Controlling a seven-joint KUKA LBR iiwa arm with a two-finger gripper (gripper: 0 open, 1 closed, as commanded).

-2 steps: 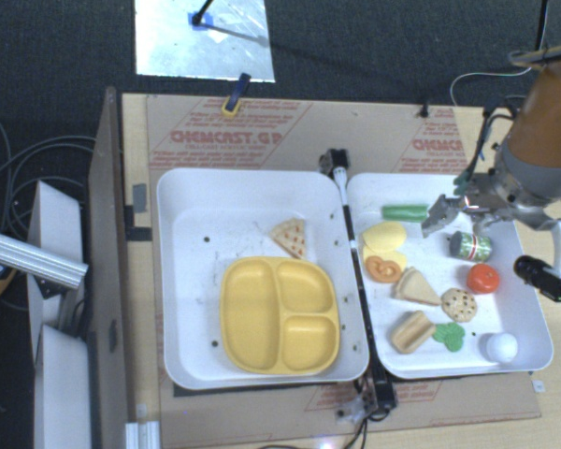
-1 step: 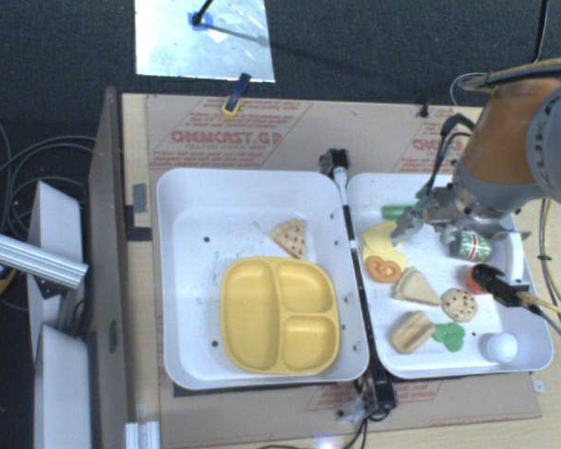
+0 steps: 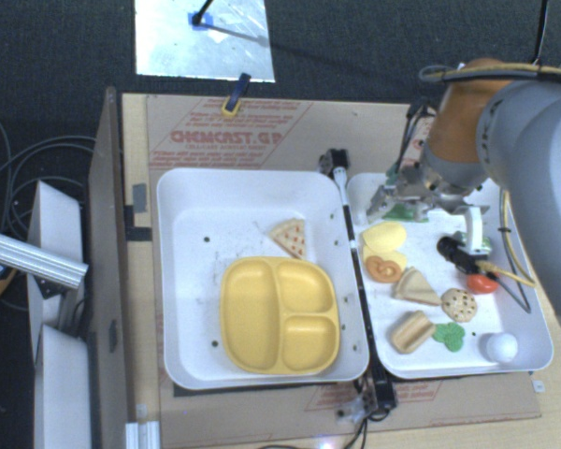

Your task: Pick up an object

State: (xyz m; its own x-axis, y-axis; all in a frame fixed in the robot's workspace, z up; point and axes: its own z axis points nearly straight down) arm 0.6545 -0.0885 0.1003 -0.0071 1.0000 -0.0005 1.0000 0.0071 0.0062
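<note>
Over right bin (image 3: 542, 344) far corner: end effector (image 3: 404, 199) low, partly masking a green item (image 3: 408, 213); grip state unreadable. Arm (image 3: 505, 129) enters from right, cropped.

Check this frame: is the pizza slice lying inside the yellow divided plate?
No. The pizza slice lies on the left bin's white floor, just beyond the far rim of the yellow divided plate.

Printed cardboard under the bins

The brown cardboard sheet (image 3: 262, 129) beneath the two white bins carries red block lettering along its far edge that reads roughly "CHEMCAST GP". Smaller red print sits around it and along the near edge, too small to read.
</note>
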